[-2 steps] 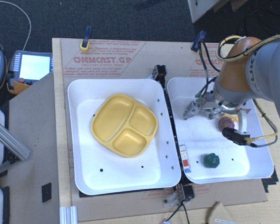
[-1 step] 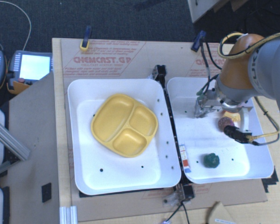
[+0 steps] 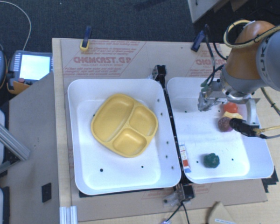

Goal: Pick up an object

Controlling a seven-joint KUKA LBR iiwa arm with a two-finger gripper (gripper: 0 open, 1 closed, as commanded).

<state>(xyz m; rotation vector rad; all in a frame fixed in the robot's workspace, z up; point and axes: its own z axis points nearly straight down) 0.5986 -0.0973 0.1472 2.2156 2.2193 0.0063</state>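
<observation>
In the right bin [image 3: 196, 90] lie a green round object [image 3: 211, 160] near the front, an orange-red object [image 3: 230, 109] and a dark purple-brown object [image 3: 224, 124] toward the back right. My gripper [image 3: 206, 103] hangs over the back part of that bin, just left of the orange-red object, below the grey wrist with the orange band. It is seen from above, and nothing shows between its tips. The left bin [image 3: 79, 125] holds a yellow divided plate [image 3: 124, 124].
A black divider bar [image 3: 170, 125] runs between the two bins. A small red-and-white tube [image 3: 184, 157] lies at the right bin's left wall. Cables trail off to the right past the arm. Blue clamps sit at the board's back edge.
</observation>
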